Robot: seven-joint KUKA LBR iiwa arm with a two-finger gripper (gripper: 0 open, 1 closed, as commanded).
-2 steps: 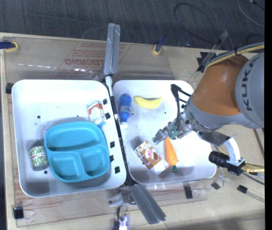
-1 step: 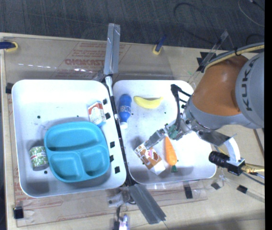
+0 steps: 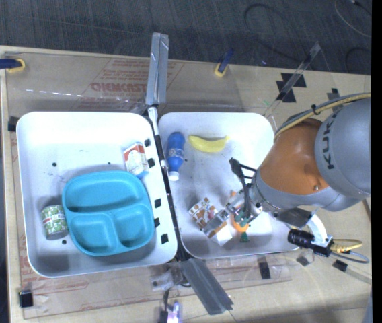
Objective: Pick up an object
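My gripper (image 3: 242,215) is low in the right bin (image 3: 261,130), at its front right, under the grey and orange arm. It is right beside a small orange and green object (image 3: 243,229), and a white block (image 3: 222,235) lies just to the left of that. A patterned packet (image 3: 204,213) sits left of the gripper. Further back lie a yellow banana (image 3: 208,142) and a blue bottle (image 3: 175,153) along the bin's left wall. Nothing can be seen held.
The left bin (image 3: 36,133) holds a blue divided tray (image 3: 108,211), a green-labelled can (image 3: 54,221) at its left, and a red and white carton (image 3: 134,158) near the divider. The arm's bulk covers the right bin's right side.
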